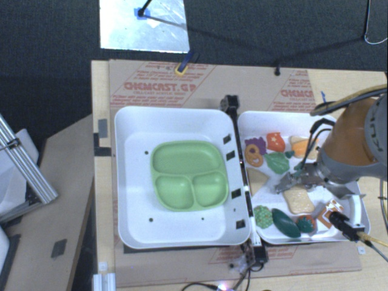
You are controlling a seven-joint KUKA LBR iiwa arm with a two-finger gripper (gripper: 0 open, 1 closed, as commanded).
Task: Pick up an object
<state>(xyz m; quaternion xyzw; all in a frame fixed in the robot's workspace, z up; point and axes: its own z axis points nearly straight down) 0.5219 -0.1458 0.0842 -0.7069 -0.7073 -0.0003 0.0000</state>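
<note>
White plastic, smooth and shallow, is forming both bins on the surface (103, 180): the left bin (133, 138) is being occupied by a pale green divided plate (187, 174) with three rounded compartments, while the right bin (303, 121) is being used for a crowd of small toy foods. The task's candidates are all being kept there: a purple piece (256, 144), an orange-red piece (275, 141), a pretzel-like ring (254, 156), a green leaf shape (277, 162), a tan slice of bread (298, 201), a knobbly green floret (262, 216) and a glossy dark green oblong (285, 222). The arm (354, 141), grey with an orange band, is being reached in from the right, and the gripper (290, 183) is being held low among the pieces, just above the bread slice, presumably so that something there can be grasped. Whether the fingers are spread or closed cannot be told, and nothing is being seen held between them
</note>
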